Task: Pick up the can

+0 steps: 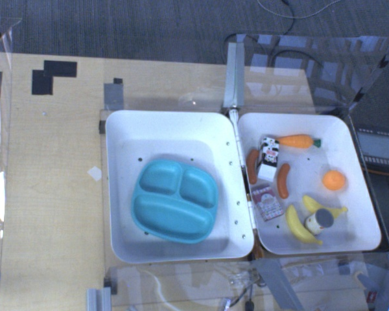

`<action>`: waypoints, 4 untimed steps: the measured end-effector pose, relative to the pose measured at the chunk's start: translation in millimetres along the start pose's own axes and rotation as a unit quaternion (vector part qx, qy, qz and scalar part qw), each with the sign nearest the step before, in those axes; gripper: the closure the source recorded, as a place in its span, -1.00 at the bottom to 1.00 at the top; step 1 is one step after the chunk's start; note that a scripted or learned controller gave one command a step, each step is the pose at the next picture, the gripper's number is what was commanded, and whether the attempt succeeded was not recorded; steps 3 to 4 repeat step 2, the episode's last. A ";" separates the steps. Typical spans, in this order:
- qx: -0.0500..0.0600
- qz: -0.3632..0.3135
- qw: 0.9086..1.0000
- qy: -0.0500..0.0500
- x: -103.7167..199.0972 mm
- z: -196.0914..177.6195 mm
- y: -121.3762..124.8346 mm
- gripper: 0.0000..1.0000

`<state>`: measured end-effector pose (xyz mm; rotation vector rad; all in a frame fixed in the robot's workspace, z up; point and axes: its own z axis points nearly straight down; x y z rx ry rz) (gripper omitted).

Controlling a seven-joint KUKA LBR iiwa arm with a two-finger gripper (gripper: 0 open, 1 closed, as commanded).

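Can (322, 219) stands in right bin (362, 173), near front edge, wedged between two bananas (301, 225), touching both. End effector's state: cannot tell. Best approach: straight down, closing across the can's free sides, clear of the bananas and the bin wall.

Plastic bins on a pale wooden bench

The bench (52, 193) looks like matt light wood; both bins (123, 141) are smooth white plastic with a soft sheen. The blue tray (175, 201) is smooth matt plastic. The can (323, 219) has a dull metal-looking top.
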<state>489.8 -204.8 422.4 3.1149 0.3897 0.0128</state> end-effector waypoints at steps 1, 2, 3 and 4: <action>0.000 -0.024 1.000 -0.001 2.1 -13.4 -14.4 1.00; 0.001 0.021 1.000 -0.003 -2.6 34.3 0.6 1.00; 0.001 0.021 1.000 -0.003 -2.6 34.3 0.6 1.00; 0.001 0.021 1.000 -0.003 -2.6 34.3 0.6 1.00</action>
